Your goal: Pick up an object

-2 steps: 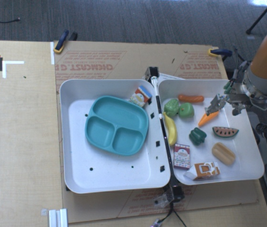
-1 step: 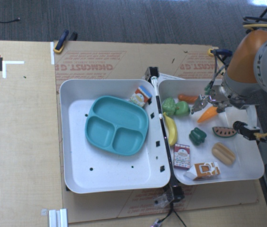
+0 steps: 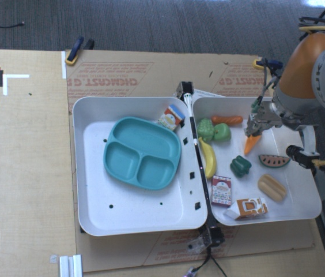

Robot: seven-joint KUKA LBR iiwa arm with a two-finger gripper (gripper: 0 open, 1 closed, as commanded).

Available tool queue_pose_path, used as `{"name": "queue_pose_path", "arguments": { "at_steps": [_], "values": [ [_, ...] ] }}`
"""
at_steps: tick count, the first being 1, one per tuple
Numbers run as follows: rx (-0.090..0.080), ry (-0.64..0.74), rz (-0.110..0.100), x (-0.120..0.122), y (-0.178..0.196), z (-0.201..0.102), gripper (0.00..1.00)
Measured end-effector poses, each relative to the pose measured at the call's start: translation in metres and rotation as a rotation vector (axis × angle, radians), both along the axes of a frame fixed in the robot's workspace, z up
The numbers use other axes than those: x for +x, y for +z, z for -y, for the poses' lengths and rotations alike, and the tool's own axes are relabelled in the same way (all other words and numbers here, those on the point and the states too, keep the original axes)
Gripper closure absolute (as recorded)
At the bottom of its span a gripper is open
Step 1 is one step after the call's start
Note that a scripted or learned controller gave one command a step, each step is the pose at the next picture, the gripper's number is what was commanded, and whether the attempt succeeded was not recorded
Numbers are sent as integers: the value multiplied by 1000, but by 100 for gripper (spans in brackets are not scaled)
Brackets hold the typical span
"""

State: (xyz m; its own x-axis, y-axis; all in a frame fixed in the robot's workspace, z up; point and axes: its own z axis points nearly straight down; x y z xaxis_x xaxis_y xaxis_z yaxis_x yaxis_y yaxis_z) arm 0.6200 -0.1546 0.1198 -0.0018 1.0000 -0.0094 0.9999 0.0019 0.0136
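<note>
- At right of frame, the gripper point(image 3: 256, 129) pinched the top of an orange carrot point(image 3: 250, 143).
- The carrot hung tilted above the right bin point(image 3: 301, 209).

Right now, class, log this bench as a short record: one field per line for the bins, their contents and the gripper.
left bin: teal divided plate; small packet at its back right corner
right bin: carrot, watermelon slice, hot dog bun, green pepper, banana, red box, orange carton, green vegetable, red sausage
gripper: over right bin, shut on carrot's upper end
carrot pose: tilted, tip down-left
</note>
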Motion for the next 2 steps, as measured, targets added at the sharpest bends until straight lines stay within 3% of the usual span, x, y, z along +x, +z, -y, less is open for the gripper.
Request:
{"name": "queue_pose_path", "arguments": {
  "at_steps": [1,2],
  "values": [
    [0,0,0,0,0,0,0],
    [9,-4,-14,-11,-27,16,0]
  ]
}}
